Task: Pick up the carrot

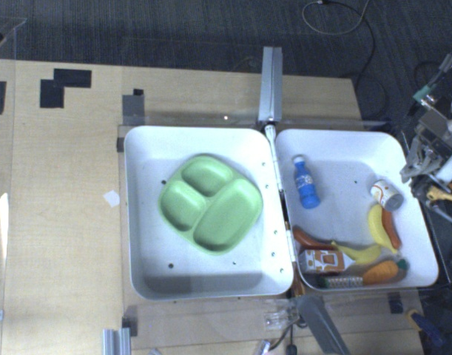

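The orange, tapered carrot (382,271) with green leaves at one end lay in the near right corner of the right shallow white bin (336,148). Its long axis ran almost level across the view, leafy end toward that bin's right wall and the other end toward a small brown carton (319,259) just beside it. A yellow banana (365,253) curved just above the carrot, and a blue plastic bottle (305,183) lay farther back, near the bin's left wall. The left white bin (140,220) carried a green three-compartment plate (211,203). The grey gripper (420,166) hung at the right bin's far right rim, well apart from the carrot; how wide it stood could not be told, and nothing showed in its grasp.
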### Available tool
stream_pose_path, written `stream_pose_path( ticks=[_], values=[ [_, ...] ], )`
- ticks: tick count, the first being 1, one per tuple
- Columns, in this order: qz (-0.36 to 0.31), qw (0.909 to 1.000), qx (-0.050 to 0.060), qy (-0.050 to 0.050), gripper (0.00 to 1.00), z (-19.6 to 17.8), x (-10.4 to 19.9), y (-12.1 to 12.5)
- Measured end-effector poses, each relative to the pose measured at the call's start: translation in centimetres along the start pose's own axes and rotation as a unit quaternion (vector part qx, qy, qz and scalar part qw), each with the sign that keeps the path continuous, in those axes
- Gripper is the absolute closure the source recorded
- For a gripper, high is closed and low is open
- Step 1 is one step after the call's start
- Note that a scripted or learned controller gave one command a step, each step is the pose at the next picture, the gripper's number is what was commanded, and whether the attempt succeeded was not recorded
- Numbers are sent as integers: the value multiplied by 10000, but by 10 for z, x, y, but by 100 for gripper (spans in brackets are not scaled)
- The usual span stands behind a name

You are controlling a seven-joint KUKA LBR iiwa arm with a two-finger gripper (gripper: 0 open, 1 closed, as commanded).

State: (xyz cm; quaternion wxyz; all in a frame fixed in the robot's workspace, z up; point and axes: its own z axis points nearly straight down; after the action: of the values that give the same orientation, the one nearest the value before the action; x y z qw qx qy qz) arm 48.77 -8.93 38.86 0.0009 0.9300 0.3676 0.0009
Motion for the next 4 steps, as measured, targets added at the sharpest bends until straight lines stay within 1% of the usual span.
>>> stream_pose_path(
  ticks=[1, 2, 3, 4],
  values=[
    [678, 9977, 4, -1, 100, 61, 103, 17],
    [1883, 9821, 12, -7, 100, 134, 96, 55],
    [2411, 9705, 0, 17, 100, 30, 121, 10],
    [2709, 9626, -4, 16, 100, 6, 98, -4]
  ],
)
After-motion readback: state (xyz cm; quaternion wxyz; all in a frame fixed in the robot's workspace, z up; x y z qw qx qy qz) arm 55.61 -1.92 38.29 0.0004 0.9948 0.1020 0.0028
